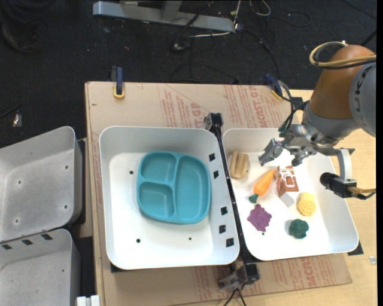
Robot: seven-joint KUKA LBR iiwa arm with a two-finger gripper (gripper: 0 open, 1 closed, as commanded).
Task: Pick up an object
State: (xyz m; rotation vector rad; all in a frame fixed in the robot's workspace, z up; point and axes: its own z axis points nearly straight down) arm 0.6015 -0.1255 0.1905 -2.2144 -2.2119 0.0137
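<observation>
Orange carrot (263,182), tapered, lies tilted near the right bin (335,239)'s middle, touching the brown-and-white carton (287,181). We see the gripper (283,154) just above both, toward the bin's far edge, fingers spread apart and seemingly holding nothing, though the view is coarse.

Dark speckled floor (54,54) fills the upper part of the frame, with black cables (263,18) trailing across it at top centre and top right. A grey metal bar (161,15) lies at top centre. A brown cardboard sheet with red print (173,101) covers the bench in mid frame. A blue-and-yellow clamp (119,82) grips its upper left edge. White perforated panels (36,179) sit at the left edge and lower left. Light is even, with soft shadows.
</observation>
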